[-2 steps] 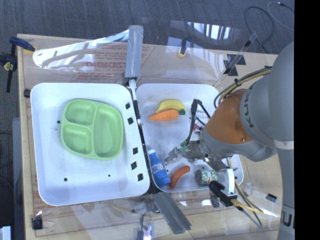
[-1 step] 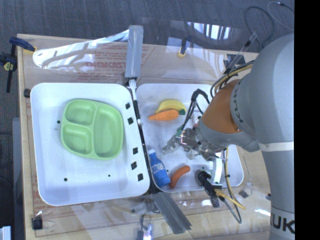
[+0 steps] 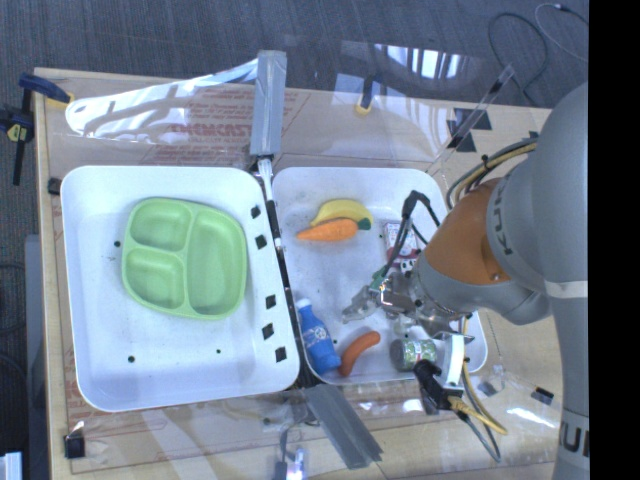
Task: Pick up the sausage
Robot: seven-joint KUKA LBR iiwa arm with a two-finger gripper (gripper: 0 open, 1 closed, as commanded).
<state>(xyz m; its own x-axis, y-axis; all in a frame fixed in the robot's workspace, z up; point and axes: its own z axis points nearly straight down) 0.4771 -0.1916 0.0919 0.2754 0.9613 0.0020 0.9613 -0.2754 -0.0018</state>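
Beside sausage [image 3: 359, 352]: blue bottle [image 3: 316, 336], claw [image 3: 368, 300].

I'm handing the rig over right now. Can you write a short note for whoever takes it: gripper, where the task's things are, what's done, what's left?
Gripper: over the right bin, holding nothing that can be seen; whether it is open or shut can't be made out.
Sausage: lying at the near edge of the right bin, beside the blue bottle, just below the gripper.
Done: arm is close to the sausage.
Left: grasp and lift it.
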